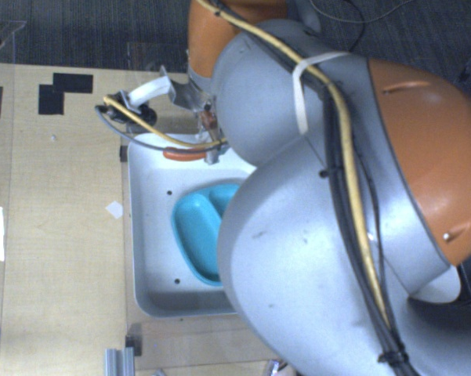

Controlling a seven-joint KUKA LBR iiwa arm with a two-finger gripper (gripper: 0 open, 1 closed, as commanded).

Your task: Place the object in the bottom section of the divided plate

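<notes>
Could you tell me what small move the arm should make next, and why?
Probably carry the gripper down-frame toward the blue divided plate. It sits near the far wall of the white bin, beside an orange object, apart from the plate, whose right part the arm hides.

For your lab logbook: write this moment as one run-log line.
arm: over bin | plate: blue, in bin, partly hidden | orange object: at bin's far edge

Glossy blue plastic plate (197,233) — smooth white bin (153,233), matt wooden bench (55,210).
</notes>
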